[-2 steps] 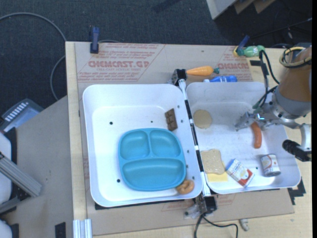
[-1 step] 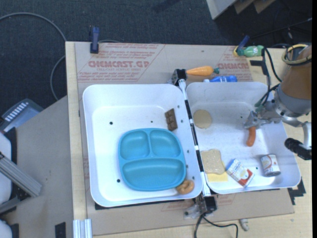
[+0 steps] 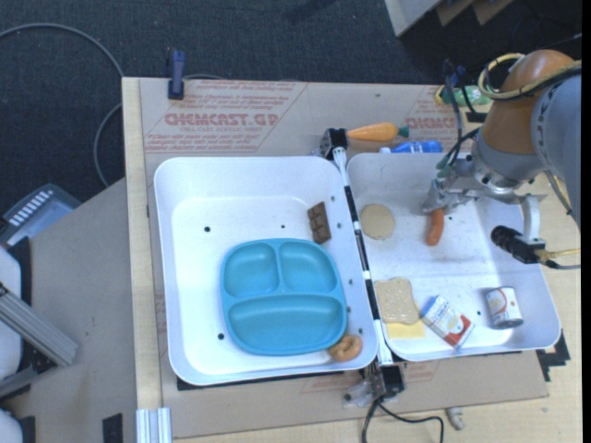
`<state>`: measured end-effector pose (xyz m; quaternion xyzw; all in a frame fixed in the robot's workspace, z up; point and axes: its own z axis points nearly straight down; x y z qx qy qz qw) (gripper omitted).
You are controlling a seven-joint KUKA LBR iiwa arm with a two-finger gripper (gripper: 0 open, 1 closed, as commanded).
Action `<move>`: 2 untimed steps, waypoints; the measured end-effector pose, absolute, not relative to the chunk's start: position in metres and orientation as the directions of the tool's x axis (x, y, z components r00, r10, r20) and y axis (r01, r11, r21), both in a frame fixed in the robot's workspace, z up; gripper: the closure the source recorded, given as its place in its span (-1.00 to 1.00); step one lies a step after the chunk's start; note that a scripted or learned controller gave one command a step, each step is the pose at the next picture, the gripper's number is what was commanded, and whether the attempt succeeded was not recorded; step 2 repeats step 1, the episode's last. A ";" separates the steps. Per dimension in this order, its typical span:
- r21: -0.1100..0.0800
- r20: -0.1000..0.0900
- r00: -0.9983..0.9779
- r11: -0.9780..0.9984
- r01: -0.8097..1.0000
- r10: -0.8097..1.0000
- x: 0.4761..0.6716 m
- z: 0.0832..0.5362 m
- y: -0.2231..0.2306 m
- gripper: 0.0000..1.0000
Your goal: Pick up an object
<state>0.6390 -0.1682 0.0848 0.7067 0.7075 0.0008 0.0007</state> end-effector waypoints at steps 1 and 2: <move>0.003 0.001 -0.002 0.002 1.000 1.000 0.667 0.186 -0.080 1.00; 0.003 0.001 -0.002 0.002 1.000 1.000 0.667 0.186 -0.080 1.00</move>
